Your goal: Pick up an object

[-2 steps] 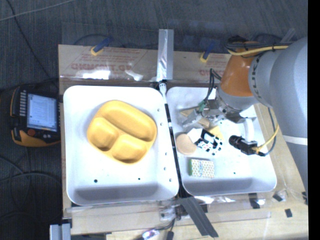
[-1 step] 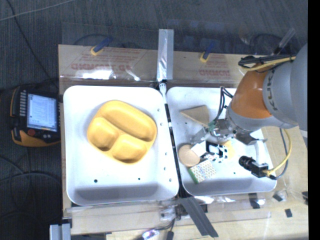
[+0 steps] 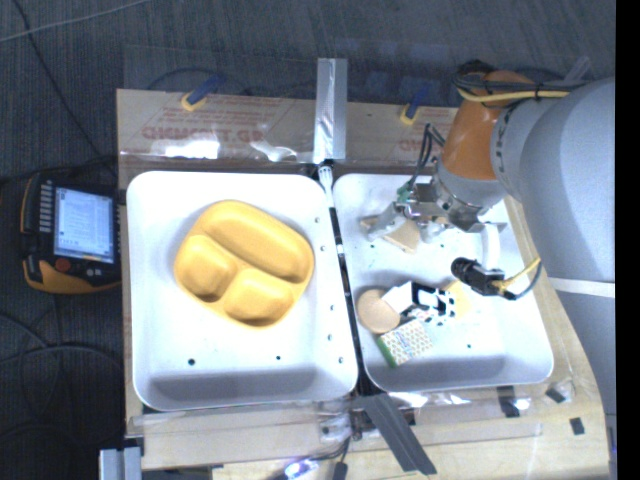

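Your gripper (image 3: 415, 211) hung at twelve o'clock in the right bin (image 3: 520, 363), over a tan piece (image 3: 403, 235) (grip state unreadable); the tan disc (image 3: 377, 311) lay at six.

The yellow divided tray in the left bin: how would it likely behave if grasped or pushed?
The yellow tray looks like thin moulded plastic, so probably light and stiff. It is wide with rounded edges, so the jaws may slip off. Pushed, it would likely slide across the smooth left bin.
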You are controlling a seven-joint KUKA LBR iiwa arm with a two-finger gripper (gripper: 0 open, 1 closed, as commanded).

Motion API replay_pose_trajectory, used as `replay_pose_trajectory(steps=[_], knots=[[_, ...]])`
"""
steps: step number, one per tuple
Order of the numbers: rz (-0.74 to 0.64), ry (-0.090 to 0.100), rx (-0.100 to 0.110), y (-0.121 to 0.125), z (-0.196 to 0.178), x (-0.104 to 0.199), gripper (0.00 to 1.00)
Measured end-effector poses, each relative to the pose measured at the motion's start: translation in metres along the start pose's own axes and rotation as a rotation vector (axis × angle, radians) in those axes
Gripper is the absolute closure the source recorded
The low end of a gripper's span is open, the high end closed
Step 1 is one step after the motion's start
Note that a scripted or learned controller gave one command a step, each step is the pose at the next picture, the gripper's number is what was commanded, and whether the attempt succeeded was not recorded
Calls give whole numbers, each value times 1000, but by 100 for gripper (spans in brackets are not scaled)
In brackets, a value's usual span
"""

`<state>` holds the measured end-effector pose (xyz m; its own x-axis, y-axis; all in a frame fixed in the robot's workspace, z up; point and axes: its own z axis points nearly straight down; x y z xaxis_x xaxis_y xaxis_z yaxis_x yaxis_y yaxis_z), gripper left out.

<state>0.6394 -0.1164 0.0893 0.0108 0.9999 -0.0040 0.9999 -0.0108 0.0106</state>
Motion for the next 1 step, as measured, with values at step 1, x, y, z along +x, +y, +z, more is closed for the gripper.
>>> replay_pose_trajectory(steps=[1], knots=[[-2, -1, 3, 0, -9, 0, 100]])
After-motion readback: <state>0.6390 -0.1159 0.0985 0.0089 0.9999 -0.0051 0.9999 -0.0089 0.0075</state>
